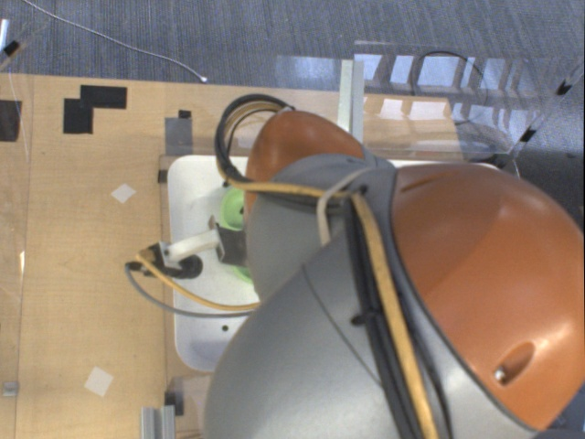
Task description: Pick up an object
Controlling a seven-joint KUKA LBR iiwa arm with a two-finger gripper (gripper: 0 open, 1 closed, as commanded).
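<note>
My grey and orange arm [393, 291] takes up most of the camera view and covers the right bin and much of the left one. The gripper [230, 240] hangs low over the left white bin [192, 186], with its dark body and a white side piece [192, 244] in sight. A bright green object [234, 208] lies in the bin right against the gripper's far side. A sliver of green [245, 273] also peeks out at its near side. The arm hides whether anything is held.
A grey and yellow cable [174, 291] loops off the gripper over the bin's left rim. A black hose [239, 117] arches behind the wrist. Black marker shapes [91, 106] sit on the wooden bench to the left. A clear plastic guard [457, 108] stands at the back right.
</note>
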